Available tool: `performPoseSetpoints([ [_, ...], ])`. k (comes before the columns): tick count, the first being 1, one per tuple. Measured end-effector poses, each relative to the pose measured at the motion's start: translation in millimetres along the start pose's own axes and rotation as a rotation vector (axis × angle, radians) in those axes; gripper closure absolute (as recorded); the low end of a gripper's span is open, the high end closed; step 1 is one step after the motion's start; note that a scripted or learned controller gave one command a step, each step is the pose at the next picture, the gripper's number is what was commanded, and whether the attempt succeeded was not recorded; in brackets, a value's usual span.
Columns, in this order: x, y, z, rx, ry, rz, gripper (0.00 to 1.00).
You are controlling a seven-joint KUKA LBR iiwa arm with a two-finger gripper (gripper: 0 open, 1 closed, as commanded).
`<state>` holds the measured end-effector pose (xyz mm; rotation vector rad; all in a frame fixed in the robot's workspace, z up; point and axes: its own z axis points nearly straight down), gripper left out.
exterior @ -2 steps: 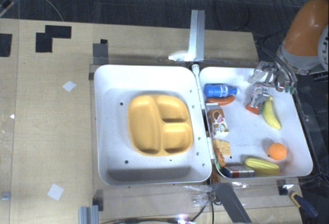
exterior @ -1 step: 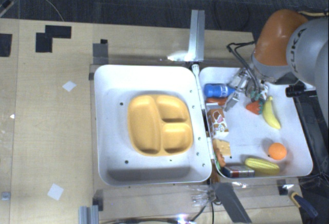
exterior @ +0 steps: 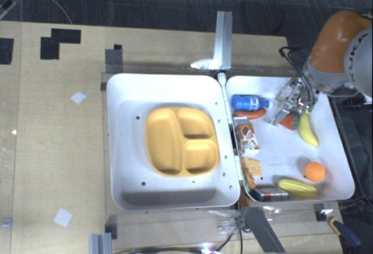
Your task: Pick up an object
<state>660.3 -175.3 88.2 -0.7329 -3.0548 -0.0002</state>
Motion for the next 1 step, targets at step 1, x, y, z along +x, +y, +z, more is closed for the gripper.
performPoseSetpoints([
  [1, 29.4, 44.6, 0.2, -0.005, -0.009, 0.148, 0.0],
])
